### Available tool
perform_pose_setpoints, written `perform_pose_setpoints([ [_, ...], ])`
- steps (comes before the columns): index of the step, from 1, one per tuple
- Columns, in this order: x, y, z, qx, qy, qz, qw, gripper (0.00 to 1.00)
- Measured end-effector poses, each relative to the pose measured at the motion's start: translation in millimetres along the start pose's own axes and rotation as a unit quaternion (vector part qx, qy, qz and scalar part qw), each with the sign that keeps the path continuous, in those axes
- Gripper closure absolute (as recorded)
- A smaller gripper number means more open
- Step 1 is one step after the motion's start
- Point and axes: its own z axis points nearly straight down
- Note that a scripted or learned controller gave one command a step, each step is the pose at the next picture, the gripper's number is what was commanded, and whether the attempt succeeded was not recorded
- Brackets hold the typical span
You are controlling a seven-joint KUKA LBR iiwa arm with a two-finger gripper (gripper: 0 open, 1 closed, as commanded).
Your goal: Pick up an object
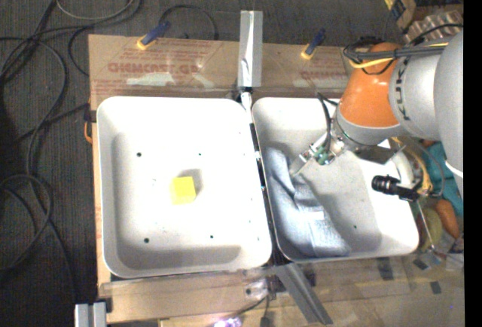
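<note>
A small yellow block (184, 189) lies near the middle of the left bin (120, 137). My arm, with its orange band (369, 96), reaches from the right into the right bin (369, 239). The gripper (300, 194) shows as a blue-grey mass low over that bin's left half, close to the wall between the bins. I see nothing held by it. The yellow block is well to its left, across the divider.
At the right bin's right edge, partly under the arm, sit a teal thing (435, 171) and an orange thing (446, 218). A black connector (388, 184) sticks out of the wrist. Cables and cardboard lie beyond the bins.
</note>
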Motion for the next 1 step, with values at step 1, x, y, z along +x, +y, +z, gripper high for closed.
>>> perform_pose_setpoints([
  [1,-38.6,27.3,2.1,0.002,0.001,0.203,0.9792,0.00],
])
